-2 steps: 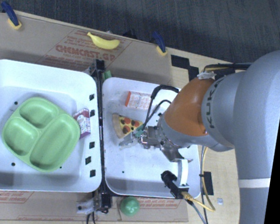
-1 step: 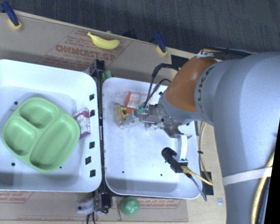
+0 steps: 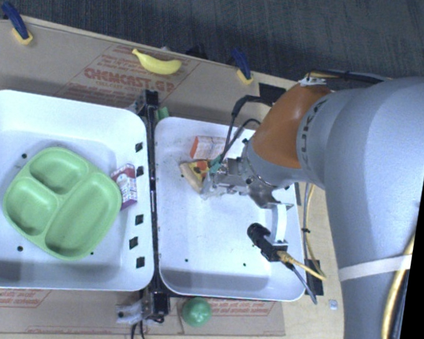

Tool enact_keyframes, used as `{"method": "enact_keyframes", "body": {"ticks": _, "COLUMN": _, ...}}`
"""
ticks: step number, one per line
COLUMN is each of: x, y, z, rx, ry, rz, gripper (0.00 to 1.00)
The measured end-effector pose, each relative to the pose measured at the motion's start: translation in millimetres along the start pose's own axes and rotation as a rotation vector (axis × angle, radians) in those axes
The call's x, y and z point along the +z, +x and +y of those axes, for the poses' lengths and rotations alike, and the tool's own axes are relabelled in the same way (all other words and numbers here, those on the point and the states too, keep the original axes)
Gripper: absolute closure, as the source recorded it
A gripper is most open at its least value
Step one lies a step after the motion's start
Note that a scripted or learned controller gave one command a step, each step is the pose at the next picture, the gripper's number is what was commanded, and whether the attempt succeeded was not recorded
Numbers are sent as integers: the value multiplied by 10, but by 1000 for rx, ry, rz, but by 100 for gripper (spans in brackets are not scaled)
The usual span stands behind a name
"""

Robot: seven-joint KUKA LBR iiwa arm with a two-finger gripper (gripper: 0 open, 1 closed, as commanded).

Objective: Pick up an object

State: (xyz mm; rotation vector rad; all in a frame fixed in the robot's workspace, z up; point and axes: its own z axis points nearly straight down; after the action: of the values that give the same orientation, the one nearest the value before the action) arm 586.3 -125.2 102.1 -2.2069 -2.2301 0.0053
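The scene is lit evenly and fairly brightly from above, and no harsh glare is seen. The two white bins (image 3: 4, 172) are rendered close to overexposed, so that their floors look washed out and little surface detail is kept. Soft, short shadows are cast along the inner walls of the bins and under the green divided plate (image 3: 59, 200). A broad, dull sheen is carried by the grey arm (image 3: 375, 198). The carpet at the top is left dark and grainy. The whole picture is slightly soft, and small items are blurred at their edges.
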Motion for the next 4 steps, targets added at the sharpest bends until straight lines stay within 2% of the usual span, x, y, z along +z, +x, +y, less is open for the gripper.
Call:
{"method": "enact_keyframes", "body": {"ticks": 1, "x": -1286, "y": -425, "z": -236, "rx": 6, "ry": -6, "rz": -2, "gripper": 100}}
{"method": "enact_keyframes", "body": {"ticks": 2, "x": -1282, "y": -423, "z": -237, "rx": 6, "ry": -6, "rz": -2, "gripper": 0}}
{"method": "enact_keyframes", "body": {"ticks": 3, "x": -348, "y": -540, "z": -960, "rx": 4, "ry": 0, "rz": 0, "gripper": 0}}
{"method": "enact_keyframes", "body": {"ticks": 4, "x": -258, "y": -208, "z": -532, "rx": 2, "ry": -2, "rz": -1, "gripper": 0}}
